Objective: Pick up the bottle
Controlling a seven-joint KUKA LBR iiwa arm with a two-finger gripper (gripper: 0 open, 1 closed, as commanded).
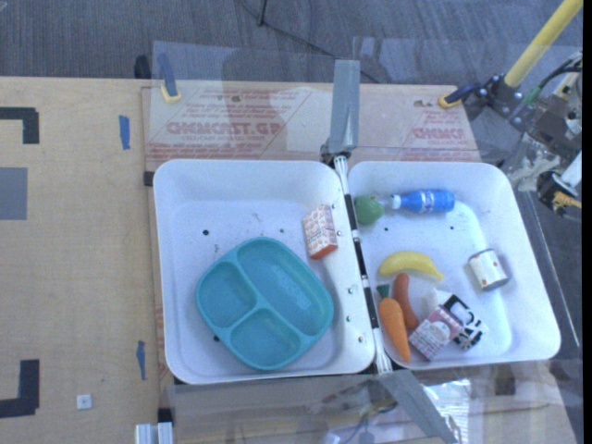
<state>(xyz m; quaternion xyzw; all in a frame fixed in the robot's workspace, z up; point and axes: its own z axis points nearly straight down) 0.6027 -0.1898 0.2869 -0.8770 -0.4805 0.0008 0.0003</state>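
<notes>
The bottle [421, 201] is blue with a white cap end. It lies on its side near the far wall of the right bin [535, 326], pointing left to right. A green round item [368, 210] rests just off its left end. My gripper [558, 172] is at the view's right edge, outside the right bin's far right corner and well apart from the bottle. Nothing is seen held in it.
The right bin also holds a banana [411, 265], a small can [487, 270], a carrot [395, 328], a sausage [405, 296], a pink carton [431, 334] and a black-and-white item [465, 323]. The left bin [176, 248] has a teal divided plate [265, 302] and a small box [320, 231].
</notes>
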